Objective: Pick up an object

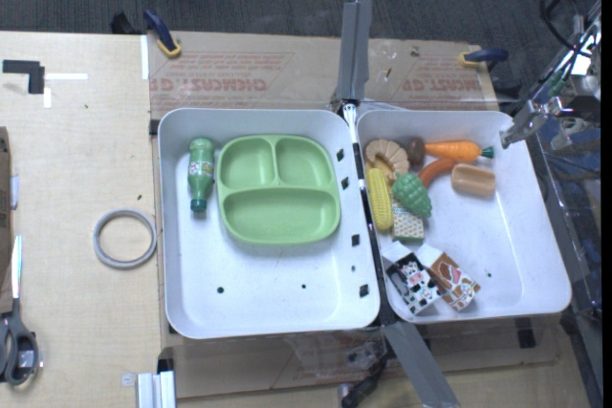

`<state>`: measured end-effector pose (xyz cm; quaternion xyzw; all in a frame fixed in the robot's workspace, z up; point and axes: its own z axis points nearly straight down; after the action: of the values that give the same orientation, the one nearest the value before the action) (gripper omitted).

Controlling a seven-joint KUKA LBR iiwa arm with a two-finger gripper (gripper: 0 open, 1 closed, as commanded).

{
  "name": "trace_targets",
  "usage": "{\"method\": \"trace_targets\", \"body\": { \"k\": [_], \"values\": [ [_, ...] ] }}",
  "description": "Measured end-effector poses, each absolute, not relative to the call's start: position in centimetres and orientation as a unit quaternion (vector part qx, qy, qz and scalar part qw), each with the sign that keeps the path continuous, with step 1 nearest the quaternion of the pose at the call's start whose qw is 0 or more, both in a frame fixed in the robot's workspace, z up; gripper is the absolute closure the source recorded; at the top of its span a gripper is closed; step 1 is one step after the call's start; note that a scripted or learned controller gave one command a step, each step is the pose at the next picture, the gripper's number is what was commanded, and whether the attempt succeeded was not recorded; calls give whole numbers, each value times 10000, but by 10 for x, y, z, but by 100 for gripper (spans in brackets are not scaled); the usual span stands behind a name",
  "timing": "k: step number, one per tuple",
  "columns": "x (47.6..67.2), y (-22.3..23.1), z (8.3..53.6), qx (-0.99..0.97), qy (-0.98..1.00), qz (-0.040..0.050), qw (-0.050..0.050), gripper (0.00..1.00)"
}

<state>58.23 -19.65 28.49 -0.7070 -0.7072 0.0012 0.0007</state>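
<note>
In the left bin [182, 301] a tray [279, 189] sits near the back, with a bottle [200, 173] just to its left. In the right bin [535, 282], corn [380, 199], a carrot [451, 150] and other play food crowd the back left part. Two small cartons [430, 282], perhaps milk, lie nearer the front, and a tape ring [124, 237] lies on the bench left of both bins.

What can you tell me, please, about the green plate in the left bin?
The green plate is a pale green, rounded-square plate that looks like matte plastic. Raised ridges split it into three compartments: two smaller ones on the far side and one wide one on the near side, all bare. It lies flat and upright on the floor of the left bin, in the far half. A small green bottle lies right beside its left edge; whether they touch is unclear.
</note>
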Motion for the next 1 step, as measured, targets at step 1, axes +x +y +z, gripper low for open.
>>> {"method": "trace_targets", "body": {
  "k": [1],
  "values": [
    [652, -144, 175, -6975, -7166, 11, 9, 0]
  ]
}}
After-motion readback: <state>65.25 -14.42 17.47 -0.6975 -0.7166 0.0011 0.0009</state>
